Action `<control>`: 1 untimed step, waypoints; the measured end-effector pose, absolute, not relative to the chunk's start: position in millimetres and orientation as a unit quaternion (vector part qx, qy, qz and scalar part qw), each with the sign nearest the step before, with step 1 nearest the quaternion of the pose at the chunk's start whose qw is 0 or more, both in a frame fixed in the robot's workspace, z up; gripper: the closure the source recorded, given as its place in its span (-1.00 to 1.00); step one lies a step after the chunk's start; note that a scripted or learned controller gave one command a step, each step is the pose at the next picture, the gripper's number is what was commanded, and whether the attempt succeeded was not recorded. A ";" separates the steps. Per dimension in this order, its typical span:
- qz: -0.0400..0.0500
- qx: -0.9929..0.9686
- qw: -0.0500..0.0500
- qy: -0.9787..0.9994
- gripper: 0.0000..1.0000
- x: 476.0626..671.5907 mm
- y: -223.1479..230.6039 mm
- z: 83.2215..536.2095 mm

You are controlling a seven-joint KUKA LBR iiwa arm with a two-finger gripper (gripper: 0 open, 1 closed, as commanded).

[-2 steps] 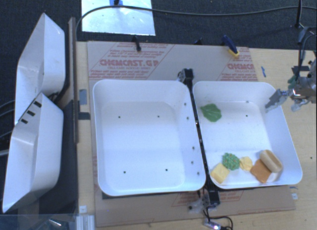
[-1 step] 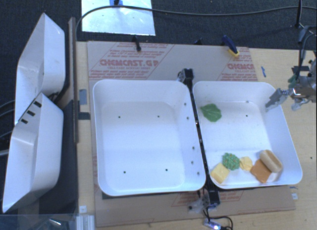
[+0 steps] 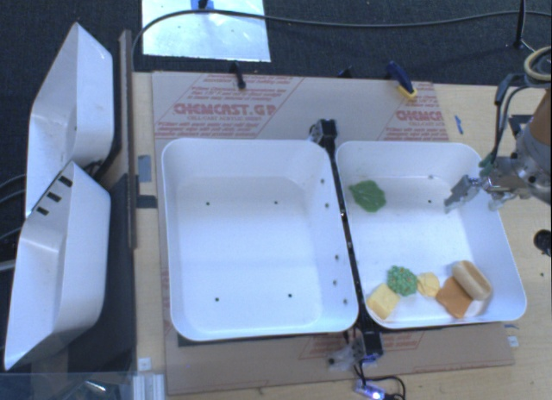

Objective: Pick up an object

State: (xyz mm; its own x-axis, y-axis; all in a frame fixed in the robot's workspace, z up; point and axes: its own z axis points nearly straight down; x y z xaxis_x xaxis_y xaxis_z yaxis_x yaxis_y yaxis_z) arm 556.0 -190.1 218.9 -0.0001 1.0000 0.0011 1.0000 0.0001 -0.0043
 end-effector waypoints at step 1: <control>0.001 -0.707 0.001 -0.707 -1.00 553.1 -190.0 177.1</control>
